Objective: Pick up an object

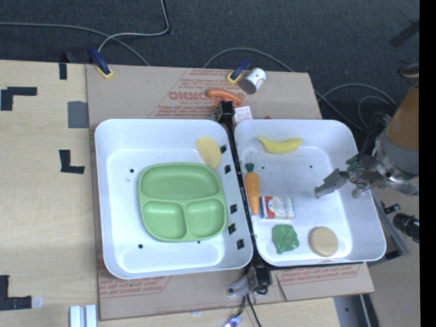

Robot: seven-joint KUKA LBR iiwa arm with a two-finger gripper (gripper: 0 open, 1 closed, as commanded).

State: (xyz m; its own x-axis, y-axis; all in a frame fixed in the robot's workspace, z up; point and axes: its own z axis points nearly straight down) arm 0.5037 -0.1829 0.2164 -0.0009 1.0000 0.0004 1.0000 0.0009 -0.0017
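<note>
The hand [334,181] hung over the right side of the right bin [354,142], and whether its grip was apart or together could not be told; nothing showed clamped in it. Below and left of it lay a red-and-white packet [277,207], an orange carrot [253,192] by the divider, a green leafy piece [285,238] and a tan round piece [323,241] near the lower edge, with a yellow banana [278,144] toward the upper part. In the left bin [112,138] a green divided plate [182,201] sat at centre, a pale yellow piece [208,151] just above its upper right; both bins rested on the surface [41,182].
</note>
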